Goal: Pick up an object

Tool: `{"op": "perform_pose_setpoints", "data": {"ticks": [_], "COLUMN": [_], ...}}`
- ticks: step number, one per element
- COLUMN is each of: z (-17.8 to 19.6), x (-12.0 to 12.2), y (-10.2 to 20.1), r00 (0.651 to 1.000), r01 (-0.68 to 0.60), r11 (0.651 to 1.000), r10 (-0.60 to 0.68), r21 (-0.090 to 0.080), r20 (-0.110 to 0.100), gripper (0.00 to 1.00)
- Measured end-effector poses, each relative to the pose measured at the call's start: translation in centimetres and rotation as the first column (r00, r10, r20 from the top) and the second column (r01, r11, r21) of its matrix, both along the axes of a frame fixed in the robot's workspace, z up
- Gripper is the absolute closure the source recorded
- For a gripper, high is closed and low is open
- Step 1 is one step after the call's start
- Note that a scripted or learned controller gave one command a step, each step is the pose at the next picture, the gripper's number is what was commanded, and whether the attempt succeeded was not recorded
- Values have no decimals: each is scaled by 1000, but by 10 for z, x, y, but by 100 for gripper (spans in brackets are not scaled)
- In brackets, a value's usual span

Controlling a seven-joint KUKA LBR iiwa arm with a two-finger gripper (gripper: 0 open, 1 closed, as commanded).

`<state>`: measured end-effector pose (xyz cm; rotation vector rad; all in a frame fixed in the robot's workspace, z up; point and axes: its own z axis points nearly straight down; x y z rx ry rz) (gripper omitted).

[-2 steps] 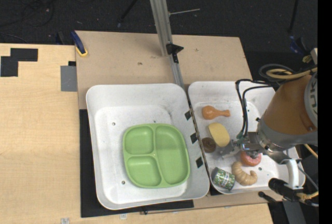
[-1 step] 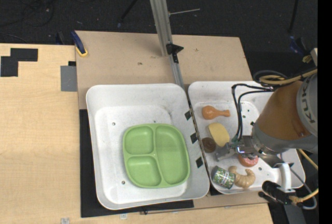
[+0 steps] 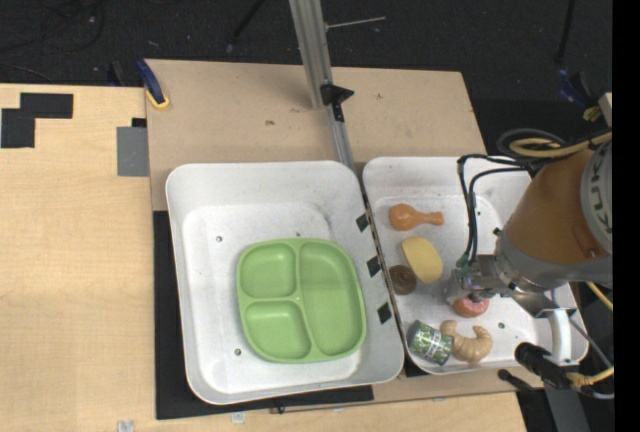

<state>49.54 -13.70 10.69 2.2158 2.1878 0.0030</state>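
Nearest the camera, along the front edge of the right bin [image 3: 440, 170], there's a small green can [image 3: 432, 343] lying on its side with a tan croissant-shaped thing [image 3: 474, 343] just beside it. Right behind those, the jaws [image 3: 470, 292] sit low over a pinkish-red object [image 3: 470, 304], seemingly touching it; can't tell how far apart they are, the wrist covers them. Just left is a yellow block [image 3: 423, 259] with a small brown round piece [image 3: 402, 279] against its lower left side. Farther back lies an orange drumstick-shaped toy [image 3: 413, 216]. The left bin [image 3: 200, 220] holds a green divided plate [image 3: 300, 301]. Beyond both bins, a metal post [image 3: 310, 30] stands on the desk [image 3: 250, 110].
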Motion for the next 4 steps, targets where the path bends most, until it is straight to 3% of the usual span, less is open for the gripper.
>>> {"op": "perform_pose_setpoints", "data": {"ticks": [1,3,4], "z": [43,139,145], "x": [6,8,23], "y": [-3,1,49], "r00": [1000,1000,1000], "r01": [-13,-14,-18], "r11": [1000,1000,1000], "r10": [14,15,18], "r21": [18,17,20], "r20": [-20,-17,-22], "gripper": [100,100,100]}}
